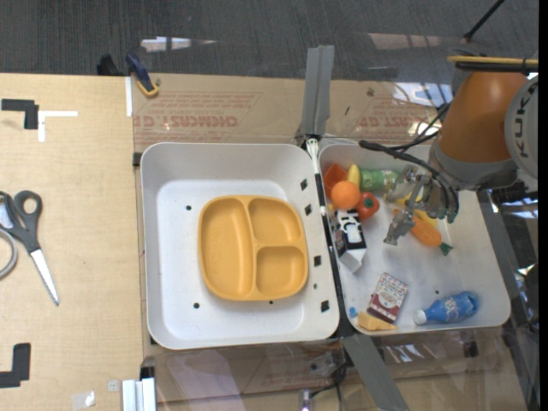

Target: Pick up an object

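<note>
"KU" legible on arm (524, 135); cardboard (223, 114) print unreadable.

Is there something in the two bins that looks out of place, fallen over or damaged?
Nothing looks damaged or spilled. The blue plastic bottle lies on its side in the right white bin, as do the other loose items there. The yellow divided plate sits flat in the left white bin.
</note>
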Tool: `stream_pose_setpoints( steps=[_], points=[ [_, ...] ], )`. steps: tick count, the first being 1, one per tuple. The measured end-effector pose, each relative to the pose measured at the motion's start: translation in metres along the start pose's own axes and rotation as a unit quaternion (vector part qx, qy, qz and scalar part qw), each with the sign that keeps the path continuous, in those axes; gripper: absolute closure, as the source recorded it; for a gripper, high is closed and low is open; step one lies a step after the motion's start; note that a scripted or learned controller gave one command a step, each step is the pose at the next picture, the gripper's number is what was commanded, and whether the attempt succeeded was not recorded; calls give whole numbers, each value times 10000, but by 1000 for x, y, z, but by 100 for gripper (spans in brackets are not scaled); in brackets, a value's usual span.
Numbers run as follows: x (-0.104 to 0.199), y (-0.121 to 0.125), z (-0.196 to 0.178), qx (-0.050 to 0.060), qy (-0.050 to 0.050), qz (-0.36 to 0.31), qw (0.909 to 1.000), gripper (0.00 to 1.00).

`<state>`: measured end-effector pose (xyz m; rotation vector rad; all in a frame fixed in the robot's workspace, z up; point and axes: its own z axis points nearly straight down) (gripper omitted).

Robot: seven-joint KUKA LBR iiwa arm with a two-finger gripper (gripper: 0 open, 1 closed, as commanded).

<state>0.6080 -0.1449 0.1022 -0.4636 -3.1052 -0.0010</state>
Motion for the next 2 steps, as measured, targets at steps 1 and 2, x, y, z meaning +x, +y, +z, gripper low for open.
stream_pose_setpoints(
  steps=[1,2],
  points=[
    [-3,17,13,3,-3,783,9969,0],
    [-4,18,7,8,2,769,9970,100]
  ],
)
